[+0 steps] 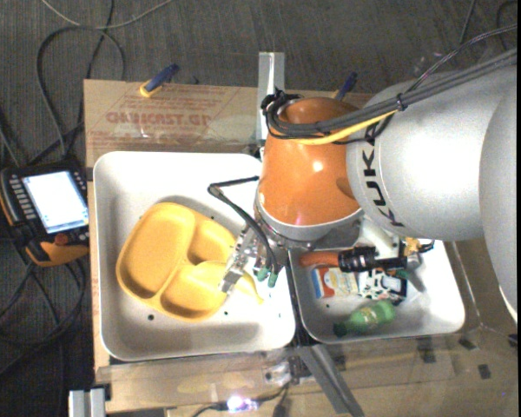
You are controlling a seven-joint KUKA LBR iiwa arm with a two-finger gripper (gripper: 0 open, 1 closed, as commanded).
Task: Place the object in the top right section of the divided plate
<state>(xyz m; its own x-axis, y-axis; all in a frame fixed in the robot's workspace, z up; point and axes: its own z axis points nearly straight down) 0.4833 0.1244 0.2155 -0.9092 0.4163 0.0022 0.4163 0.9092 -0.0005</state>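
The yellow divided plate [161, 250] lies in the left bin [113, 320], with one large section on its left and two smaller ones on its right. My gripper [262, 274] hangs low over the plate's right rim, reaching down from the orange wrist band [308, 172]. A pale yellow object [246, 290] lies just under and beside the gripper, at the right edge of the plate's lower right section. Whether the gripper touches it is hidden by the wrist.
The right bin [443, 315] holds a white and orange carton [334, 283], a green bottle [365, 317] and a few small items, partly under the arm. The bulky grey arm [443, 155] covers the right bin's upper part. A handheld pendant [48, 207] rests left of the bench.
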